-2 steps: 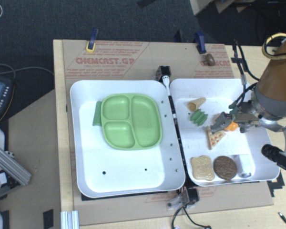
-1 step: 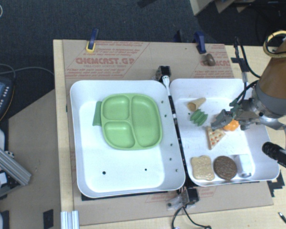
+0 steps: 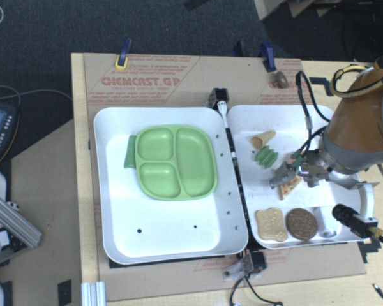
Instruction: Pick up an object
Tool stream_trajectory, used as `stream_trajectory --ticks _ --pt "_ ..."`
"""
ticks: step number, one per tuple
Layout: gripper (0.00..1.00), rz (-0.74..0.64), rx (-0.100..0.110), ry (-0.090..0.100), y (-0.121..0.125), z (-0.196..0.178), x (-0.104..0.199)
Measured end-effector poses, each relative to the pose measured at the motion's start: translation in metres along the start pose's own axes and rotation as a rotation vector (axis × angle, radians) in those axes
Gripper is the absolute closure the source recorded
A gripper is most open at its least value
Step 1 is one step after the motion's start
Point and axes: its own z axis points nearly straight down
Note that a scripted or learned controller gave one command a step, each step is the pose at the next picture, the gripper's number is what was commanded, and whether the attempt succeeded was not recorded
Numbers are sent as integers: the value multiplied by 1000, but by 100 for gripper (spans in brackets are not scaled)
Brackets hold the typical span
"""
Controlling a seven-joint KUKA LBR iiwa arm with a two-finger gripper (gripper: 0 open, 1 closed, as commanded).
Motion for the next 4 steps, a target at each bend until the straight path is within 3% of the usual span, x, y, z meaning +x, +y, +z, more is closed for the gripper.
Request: stream_trajectory --ticks 2,3,4 --pt "0 0 -1 0 -6 77 -2" --pt "100 2 -7 -2 -5 65 -2" --pt "100 0 -12 -5 -12 19 -5"
